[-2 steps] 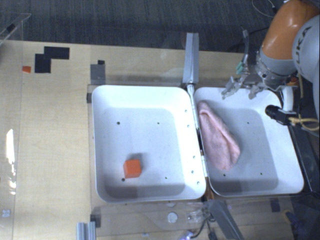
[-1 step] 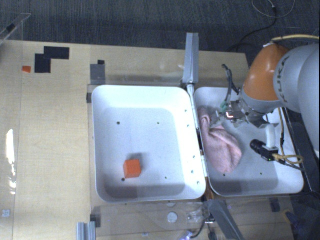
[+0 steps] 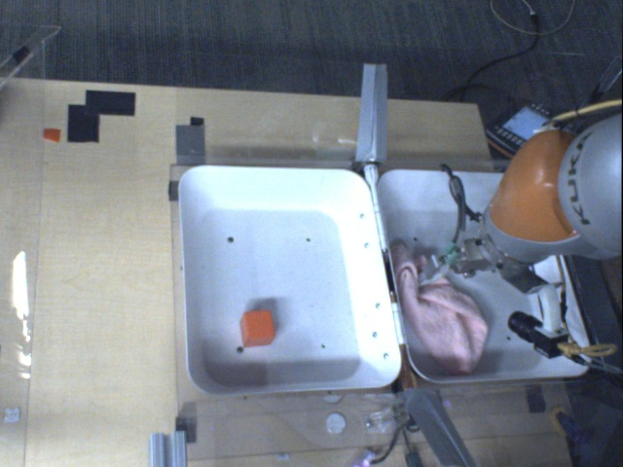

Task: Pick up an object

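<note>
The pick looks to be in its approach or grasping step, with nothing yet lifted as far as the view shows. The arm [image 3: 533, 200] reaches in from 3 o'clock and hangs low over the right bin [image 3: 421, 195], with its gripper [image 3: 450, 261] down near the bin's middle. The gripper sits just at the 12 o'clock edge of a crumpled pink cloth [image 3: 446, 324], which seems to be the object it is after. The cloth lies in a heap on the bin floor, filling the 7 o'clock part of the right bin and pressed against the wall shared with the left bin [image 3: 292, 202]. Its upper tip runs up toward the gripper, and the two look to be touching or very nearly so, but the wrist hides the contact. Whether the tool is wide, narrow or pinching fabric cannot be told from this angle, so no grasp can be claimed. The other candidate, a small orange block [image 3: 258, 328], sits alone on the floor of the left bin toward 7 o'clock, well apart from the gripper and untouched. What seems to be left is the main part of the task: securing a hold on the cloth and raising it clear of the bin floor. Soft, loose fabric may slip or only partly come up.
</note>
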You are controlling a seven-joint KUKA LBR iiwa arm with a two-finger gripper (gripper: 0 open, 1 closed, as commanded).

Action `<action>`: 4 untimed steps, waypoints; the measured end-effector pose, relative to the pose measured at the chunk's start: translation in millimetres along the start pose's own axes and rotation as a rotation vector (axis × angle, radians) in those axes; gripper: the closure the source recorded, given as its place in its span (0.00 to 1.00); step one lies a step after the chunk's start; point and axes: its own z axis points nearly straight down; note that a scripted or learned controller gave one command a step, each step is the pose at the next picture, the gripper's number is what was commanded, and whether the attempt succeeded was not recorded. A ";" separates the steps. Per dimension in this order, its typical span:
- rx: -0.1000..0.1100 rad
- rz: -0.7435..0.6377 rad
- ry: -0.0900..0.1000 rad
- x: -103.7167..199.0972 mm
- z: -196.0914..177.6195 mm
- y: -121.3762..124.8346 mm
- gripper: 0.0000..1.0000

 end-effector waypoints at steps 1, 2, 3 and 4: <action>0.003 0.094 0.001 1.0 2.2 62.4 0.00; 0.002 -0.046 -0.001 -15.1 0.4 -2.5 0.00; 0.004 0.039 0.000 6.2 1.4 28.5 0.00; 0.000 -0.072 -0.001 -3.0 0.2 -14.1 0.00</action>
